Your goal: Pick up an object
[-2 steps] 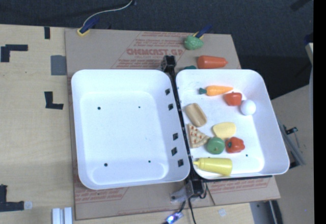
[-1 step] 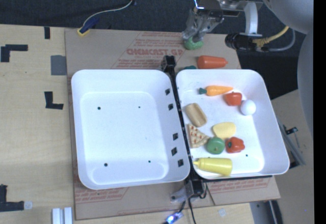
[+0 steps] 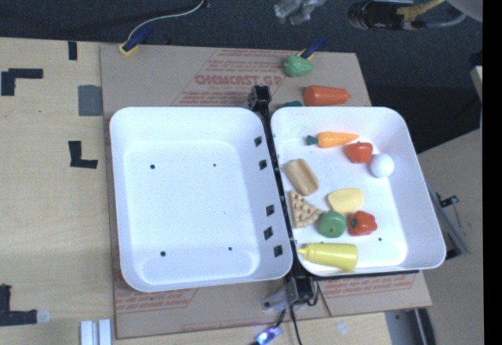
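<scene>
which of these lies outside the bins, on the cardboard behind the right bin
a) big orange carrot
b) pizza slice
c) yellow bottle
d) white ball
a: the big orange carrot lies on the cardboard just behind the right bin, while the white ball, yellow bottle and pizza slice all lie inside that bin.

The tabletop [image 3: 47, 179] carries a cardboard sheet [image 3: 227, 77] mid-frame; two white bins [image 3: 125, 179] sit on the sheet.

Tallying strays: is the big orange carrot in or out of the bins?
Out. The big carrot lies on the cardboard behind the right bin, beyond its rim.
</scene>
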Controlling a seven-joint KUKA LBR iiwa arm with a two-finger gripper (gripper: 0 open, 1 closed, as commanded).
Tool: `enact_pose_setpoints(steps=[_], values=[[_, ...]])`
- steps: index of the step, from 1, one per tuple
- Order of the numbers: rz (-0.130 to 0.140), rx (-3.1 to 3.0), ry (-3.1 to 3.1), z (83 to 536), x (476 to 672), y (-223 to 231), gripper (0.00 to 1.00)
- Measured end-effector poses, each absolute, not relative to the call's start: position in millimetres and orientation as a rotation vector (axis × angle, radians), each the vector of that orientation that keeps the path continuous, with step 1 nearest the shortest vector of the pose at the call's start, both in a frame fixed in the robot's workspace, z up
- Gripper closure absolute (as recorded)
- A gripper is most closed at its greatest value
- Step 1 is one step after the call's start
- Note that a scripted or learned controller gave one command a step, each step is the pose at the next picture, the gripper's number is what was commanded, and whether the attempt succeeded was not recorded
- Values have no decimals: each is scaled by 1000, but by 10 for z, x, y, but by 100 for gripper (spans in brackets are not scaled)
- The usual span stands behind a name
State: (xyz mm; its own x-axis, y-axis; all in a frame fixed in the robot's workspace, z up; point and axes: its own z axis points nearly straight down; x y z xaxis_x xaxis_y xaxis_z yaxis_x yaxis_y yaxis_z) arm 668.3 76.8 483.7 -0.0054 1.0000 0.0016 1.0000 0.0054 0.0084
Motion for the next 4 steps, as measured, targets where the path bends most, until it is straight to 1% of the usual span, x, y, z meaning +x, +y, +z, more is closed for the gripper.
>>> enact_pose_setpoints(steps=[1, 2, 3, 4], values=[[6, 2215, 2224, 5379, 6683, 1192, 100], [-3, 2219, 2226, 5348, 6338, 1390, 100], [-2, 2224, 2217, 5338, 6698, 955, 100], [-20, 2234, 2220, 4095, 6674, 359, 100]])
